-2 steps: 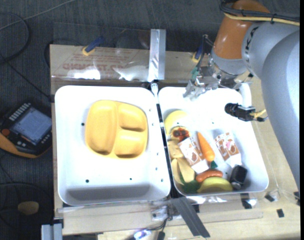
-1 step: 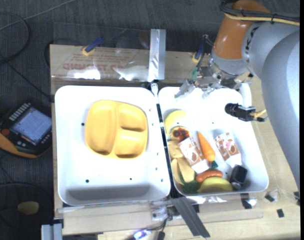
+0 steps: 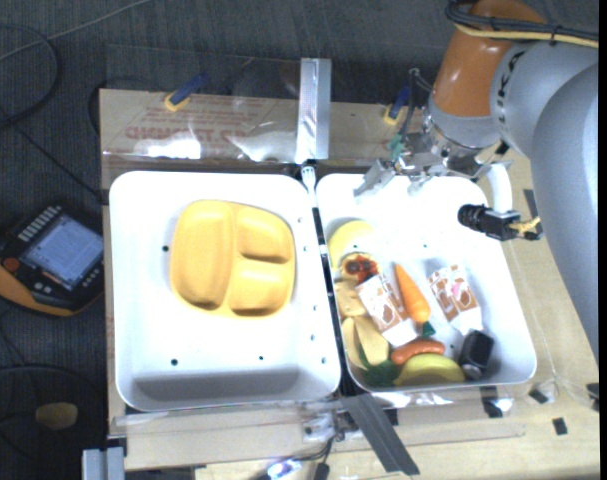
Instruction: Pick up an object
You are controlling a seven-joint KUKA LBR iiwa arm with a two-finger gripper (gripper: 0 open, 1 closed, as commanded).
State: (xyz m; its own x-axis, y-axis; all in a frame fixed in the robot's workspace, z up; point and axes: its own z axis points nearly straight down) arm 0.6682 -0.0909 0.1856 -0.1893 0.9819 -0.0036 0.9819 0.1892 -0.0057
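Over the right bin's [image 3: 518,313] far edge, the tool [image 3: 408,168] hangs above bare white floor.
Whether it's wide or narrow, I cannot tell. Toy carrot [image 3: 412,293], banana [image 3: 429,370] and cartons sit nearer; left bin [image 3: 133,268] carries a yellow tray [image 3: 233,258].

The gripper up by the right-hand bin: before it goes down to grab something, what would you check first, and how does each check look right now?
1. Things to pick lie in the right bin: ok; a carrot, a banana and small packets are there.
2. Gripper carries nothing: ok; it hangs over the bin's bare back edge with nothing between its fingers.
3. Gripper is above a target: not ok; the toys lie nearer the front of the bin.
4. A target stands apart from its neighbours: not ok for the carrot, which touches a packet.
5. Fingers wide enough to take a toy: cannot tell.
6. Left bin plays no part: ok; it holds a yellow tray.
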